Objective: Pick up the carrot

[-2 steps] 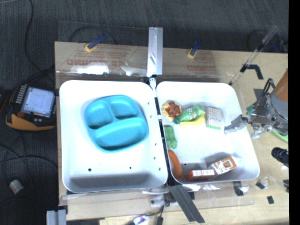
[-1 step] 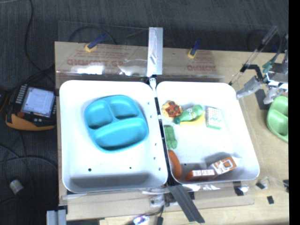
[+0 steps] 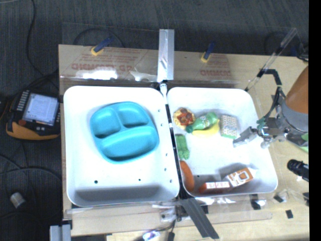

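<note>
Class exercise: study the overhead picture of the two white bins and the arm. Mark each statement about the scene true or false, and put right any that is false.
1. The carrot lies in the right bin, near its lower left corner. True.
2. The blue divided plate sits in the right bin. False: it is in the left bin.
3. The gripper is directly above the carrot. False: it is by the right bin's right side, well apart from the carrot.
4. A green pickle-like item lies just above the carrot in the picture. True.
5. The carrot rests on the blue plate. False: it lies on the bin floor.
</note>
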Action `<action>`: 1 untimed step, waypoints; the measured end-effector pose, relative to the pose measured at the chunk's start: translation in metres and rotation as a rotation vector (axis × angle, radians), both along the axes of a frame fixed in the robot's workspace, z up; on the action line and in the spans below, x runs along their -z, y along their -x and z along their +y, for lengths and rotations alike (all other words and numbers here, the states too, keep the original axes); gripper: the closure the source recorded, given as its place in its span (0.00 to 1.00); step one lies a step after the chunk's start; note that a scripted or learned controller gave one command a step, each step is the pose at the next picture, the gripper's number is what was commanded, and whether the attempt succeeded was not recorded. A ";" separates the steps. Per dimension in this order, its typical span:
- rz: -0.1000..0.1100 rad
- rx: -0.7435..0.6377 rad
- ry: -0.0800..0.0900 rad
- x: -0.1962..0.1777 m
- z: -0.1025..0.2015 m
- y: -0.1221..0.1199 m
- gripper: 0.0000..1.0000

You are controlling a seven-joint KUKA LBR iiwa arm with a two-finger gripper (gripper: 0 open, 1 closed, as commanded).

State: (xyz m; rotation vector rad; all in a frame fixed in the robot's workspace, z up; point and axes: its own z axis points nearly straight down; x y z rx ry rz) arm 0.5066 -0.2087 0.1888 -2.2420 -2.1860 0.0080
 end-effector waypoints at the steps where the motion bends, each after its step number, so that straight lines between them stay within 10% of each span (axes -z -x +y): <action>1: 0.009 0.000 -0.003 -0.005 0.000 0.001 1.00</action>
